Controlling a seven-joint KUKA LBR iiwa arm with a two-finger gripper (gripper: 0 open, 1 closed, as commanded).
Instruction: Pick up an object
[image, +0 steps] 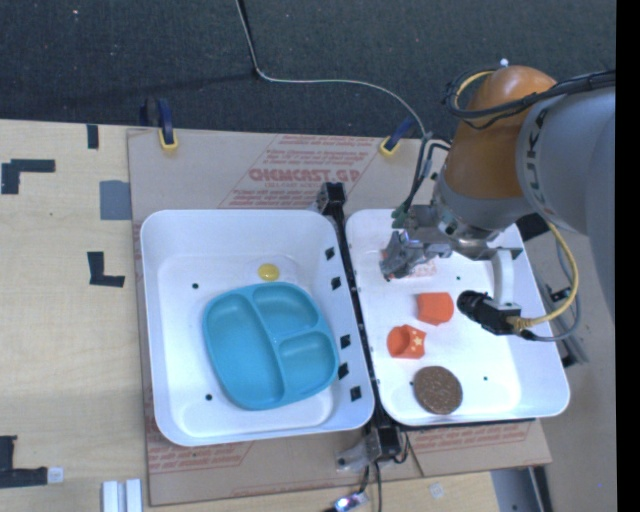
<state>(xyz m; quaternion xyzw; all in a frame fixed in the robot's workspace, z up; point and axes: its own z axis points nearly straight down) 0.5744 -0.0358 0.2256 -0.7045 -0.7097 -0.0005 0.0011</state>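
Observation:
My gripper hangs over the upper left part of the right bin, under the grey arm with its orange band. Just below it and to the right lies an orange block. A smaller orange-red piece sits lower left of that block. A round brown disc rests near the bin's front edge. Nothing is visible between the fingers, and their spacing is too unclear to read.
The left bin holds a blue divided plate and a small yellow object behind it. Black clips line the divider between the bins. The arm covers the right bin's back right corner.

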